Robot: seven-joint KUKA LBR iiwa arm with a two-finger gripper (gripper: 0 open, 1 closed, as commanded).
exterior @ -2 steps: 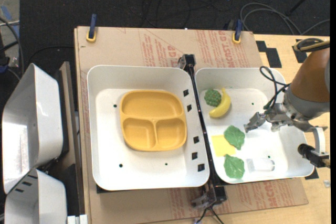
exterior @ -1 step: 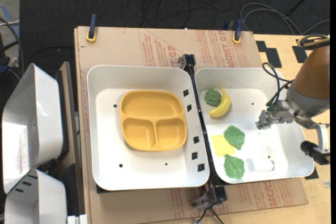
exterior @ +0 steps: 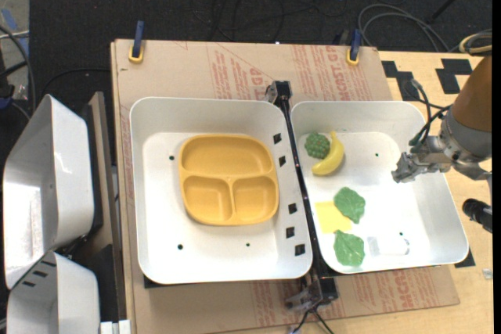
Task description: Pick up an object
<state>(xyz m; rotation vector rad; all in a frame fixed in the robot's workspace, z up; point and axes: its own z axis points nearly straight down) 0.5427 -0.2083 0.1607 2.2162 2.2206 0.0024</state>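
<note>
While a yellow tray (exterior: 229, 177) fills the left bin (exterior: 149, 192), greens share the right bin (exterior: 427, 231).

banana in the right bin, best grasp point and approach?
Grip the banana across its narrow mid-body, coming from above. It lies flat and curved, with the broccoli tight against its left side, so keep the fingers clear of that end. The gripper sits to its right.

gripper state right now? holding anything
gripper: over the right bin, near its right wall, nothing seen between its fingers; open or shut cannot be told.
</note>
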